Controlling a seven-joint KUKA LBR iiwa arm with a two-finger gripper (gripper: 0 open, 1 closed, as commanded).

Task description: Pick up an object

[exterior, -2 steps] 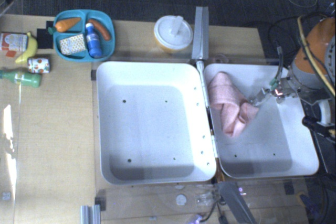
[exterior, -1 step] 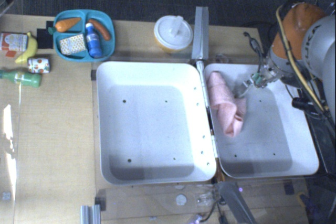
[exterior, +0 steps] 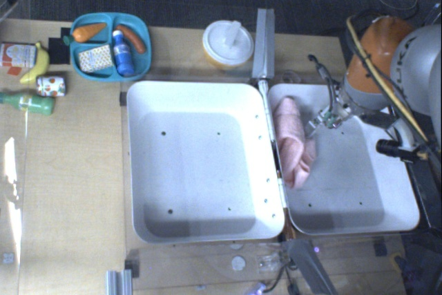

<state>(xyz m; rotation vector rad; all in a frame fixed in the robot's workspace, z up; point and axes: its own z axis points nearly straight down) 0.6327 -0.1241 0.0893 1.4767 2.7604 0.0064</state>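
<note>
Two shallow white bins sit side by side on the counter [exterior: 69,169], the left bin [exterior: 197,162] larger in view than the right bin [exterior: 359,183]. From the right, the grey arm [exterior: 407,72] with its orange band reaches over the right bin's upper edge. A pink cloth [exterior: 293,141], rolled and lying lengthwise, rests against the right bin's left wall. The jaws [exterior: 324,119] hang just beside the cloth's upper right side; whether they are released or clenched cannot be told, and nothing shows between them. Beyond the bins, a blue divided tray [exterior: 140,34] holds toy food and a small blue bottle. A yellow lidded cup [exterior: 228,43] stands near the bins' shared top edge. At the far left lie a toy banana [exterior: 36,63], a small can [exterior: 51,86] and a green bottle [exterior: 27,103].
</note>
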